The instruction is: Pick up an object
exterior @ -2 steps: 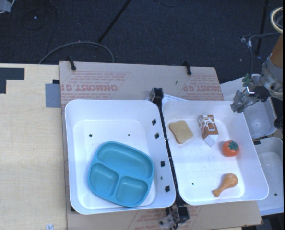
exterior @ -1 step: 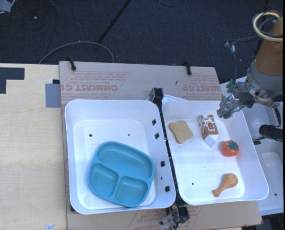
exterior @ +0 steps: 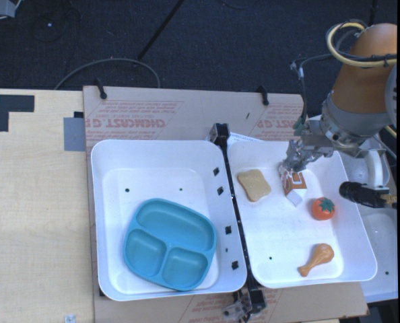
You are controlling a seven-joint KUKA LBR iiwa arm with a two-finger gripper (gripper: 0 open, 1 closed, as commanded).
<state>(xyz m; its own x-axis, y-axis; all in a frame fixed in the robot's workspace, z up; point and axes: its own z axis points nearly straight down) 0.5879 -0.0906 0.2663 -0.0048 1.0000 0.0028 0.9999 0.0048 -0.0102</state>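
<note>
Reaching in from the right, arm (exterior: 361,79) bent down, hand (exterior: 295,170) touching small carton (exterior: 295,184), grip unclear

Red print on the cardboard sheet (exterior: 186,116) under the bins, at 12 o'clock above the left bin (exterior: 106,160): upside down and mirrored, roughly "CHEMCRZT. G.P", exact letters uncertain. More red print on the same sheet at 12 o'clock above the right bin (exterior: 351,180) and at its 6 o'clock edge, too small to read. Small carton (exterior: 295,184) has printed faces, illegible.
</note>
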